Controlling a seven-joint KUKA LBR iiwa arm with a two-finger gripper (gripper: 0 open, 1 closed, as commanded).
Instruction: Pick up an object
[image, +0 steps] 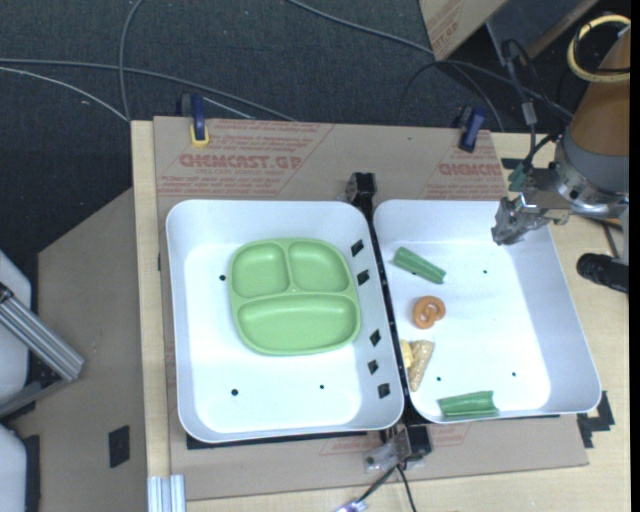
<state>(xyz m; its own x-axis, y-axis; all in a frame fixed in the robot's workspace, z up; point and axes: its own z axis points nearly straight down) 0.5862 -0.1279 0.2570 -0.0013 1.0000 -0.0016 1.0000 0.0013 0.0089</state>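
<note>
Four small things lie in the right-hand white bin (560, 300), all toward its left half. Nearest the top is a green pod-shaped piece, like a toy bean (418, 265), lying with its long axis slanted from upper left down to lower right. Just below it sits a small orange ring, pretzel-like (429, 312), round and with no clear direction. Under that, close to the divider between the bins, is a pale tan wedge with a speckled surface (417, 361), its long axis near vertical in the frame and its narrow tip pointing down. At the bottom edge of the bin lies a green cylinder-like piece (467, 403), stretched left to right.

The gripper (510, 228) hangs at the upper right of the frame, over the top right corner of that bin, well apart from all four things. It holds nothing that I can see, and whether it is wide or narrow I cannot tell from here.

The left white bin (200, 380) holds a light green plastic plate with three compartments (295, 297), flat in the middle.
</note>
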